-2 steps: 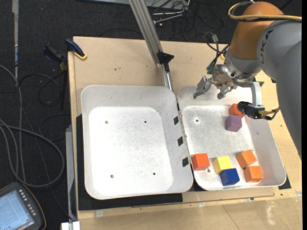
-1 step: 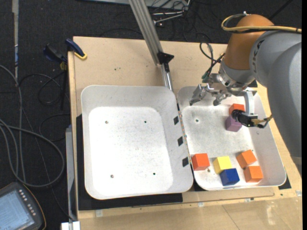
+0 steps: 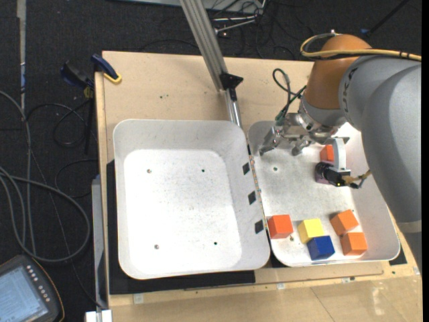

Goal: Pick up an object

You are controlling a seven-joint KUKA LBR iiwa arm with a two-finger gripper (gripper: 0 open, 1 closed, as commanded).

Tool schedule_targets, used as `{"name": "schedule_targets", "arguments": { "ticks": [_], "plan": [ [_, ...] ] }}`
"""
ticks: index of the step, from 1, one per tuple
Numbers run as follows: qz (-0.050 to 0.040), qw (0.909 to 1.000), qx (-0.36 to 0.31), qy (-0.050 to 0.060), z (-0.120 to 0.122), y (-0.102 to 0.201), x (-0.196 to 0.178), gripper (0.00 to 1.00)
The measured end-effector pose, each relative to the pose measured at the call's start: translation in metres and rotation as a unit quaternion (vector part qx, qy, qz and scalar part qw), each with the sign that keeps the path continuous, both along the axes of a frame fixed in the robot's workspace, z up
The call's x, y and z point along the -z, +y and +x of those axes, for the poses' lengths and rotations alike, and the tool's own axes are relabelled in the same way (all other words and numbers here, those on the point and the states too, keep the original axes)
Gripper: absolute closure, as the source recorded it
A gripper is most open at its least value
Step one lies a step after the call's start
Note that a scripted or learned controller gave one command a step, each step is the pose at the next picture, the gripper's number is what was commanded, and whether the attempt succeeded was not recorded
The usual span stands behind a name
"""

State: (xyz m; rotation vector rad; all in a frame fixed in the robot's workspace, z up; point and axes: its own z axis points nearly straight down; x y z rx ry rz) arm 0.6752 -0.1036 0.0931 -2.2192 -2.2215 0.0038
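My gripper (image 3: 281, 145) hangs over the far end of the right bin (image 3: 295, 190), below the orange wrist band. Its fingers stand apart and open, with only bare bin floor showing between them. Several blocks lie at the bin's near end: an orange block (image 3: 280, 225), a yellow block (image 3: 312, 229), a blue block (image 3: 321, 247) and two more orange blocks (image 3: 344, 221) (image 3: 354, 243). All of them are well short of the gripper. Another orange piece (image 3: 327, 154) shows beside the wrist, partly hidden by a white part.
The left bin (image 3: 174, 193) sits beside the right one, the two rims meeting near black clips (image 3: 253, 196). A metal pole (image 3: 208, 39) slants in from the top toward the bins' far edge. The grey arm covers the right side.
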Motion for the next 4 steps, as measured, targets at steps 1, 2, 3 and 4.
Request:
{"name": "schedule_targets", "arguments": {
  "ticks": [1,2,3,4],
  "plan": [
    [0.0,1.0,0.0,-0.002,0.001,0.0,-0.013,1.0],
    [-0.0001,1.0,0.001,-0.004,-0.003,-0.004,-0.058,1.0],
    [-0.0004,1.0,0.001,-0.005,-0.012,-0.004,-0.111,1.0],
    [-0.0005,1.0,0.0,-0.006,-0.01,-0.004,-0.163,1.0]
  ]
}}
